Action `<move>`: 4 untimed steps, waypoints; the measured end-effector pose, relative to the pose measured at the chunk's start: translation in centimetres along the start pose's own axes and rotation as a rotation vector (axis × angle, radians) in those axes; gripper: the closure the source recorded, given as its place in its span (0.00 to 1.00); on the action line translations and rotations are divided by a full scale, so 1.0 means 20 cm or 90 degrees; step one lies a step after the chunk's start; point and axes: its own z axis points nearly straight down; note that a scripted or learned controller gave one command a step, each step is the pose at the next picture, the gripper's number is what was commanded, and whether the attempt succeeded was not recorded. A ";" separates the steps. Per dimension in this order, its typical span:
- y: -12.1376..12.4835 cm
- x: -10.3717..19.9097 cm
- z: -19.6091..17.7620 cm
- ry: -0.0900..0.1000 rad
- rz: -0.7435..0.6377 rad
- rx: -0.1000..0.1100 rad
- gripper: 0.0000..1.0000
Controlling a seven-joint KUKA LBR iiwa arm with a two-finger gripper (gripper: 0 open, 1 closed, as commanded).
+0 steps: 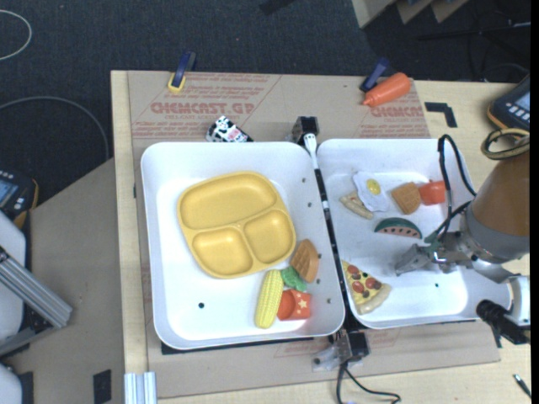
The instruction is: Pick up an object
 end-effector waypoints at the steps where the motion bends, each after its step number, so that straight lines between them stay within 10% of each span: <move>1: 0.00 0.00 0.08 -0.001 -0.001 -0.002 0.00; 2: 0.00 0.00 0.03 -0.002 0.001 -0.005 1.00; 4: -0.02 0.02 -0.51 -0.004 -0.002 -0.010 1.00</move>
